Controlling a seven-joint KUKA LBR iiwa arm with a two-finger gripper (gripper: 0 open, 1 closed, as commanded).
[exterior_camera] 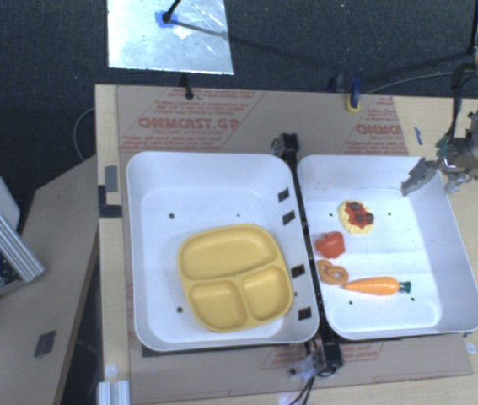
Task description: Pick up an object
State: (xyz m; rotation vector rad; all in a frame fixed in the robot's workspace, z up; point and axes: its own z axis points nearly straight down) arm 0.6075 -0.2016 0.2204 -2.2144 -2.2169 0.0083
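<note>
The right bin (453, 251) holds several toy foods. A small plate of pasta with red sauce (357, 217) lies near its middle. Below it are a red chunk (330, 244), a brown pretzel (332, 272) and an orange carrot (373, 286) lying sideways. My gripper (435, 178) hangs over the bin's far right corner, to the upper right of the pasta and apart from all the food. Its fingers (414, 180) are spread open with nothing between them.
The left bin (163, 184) holds a yellow divided tray (234, 275). A black divider with clips (299, 226) runs between the bins. A silver sheet (169, 25) lies at the back, and cables (407, 74) cross the bench behind the right bin.
</note>
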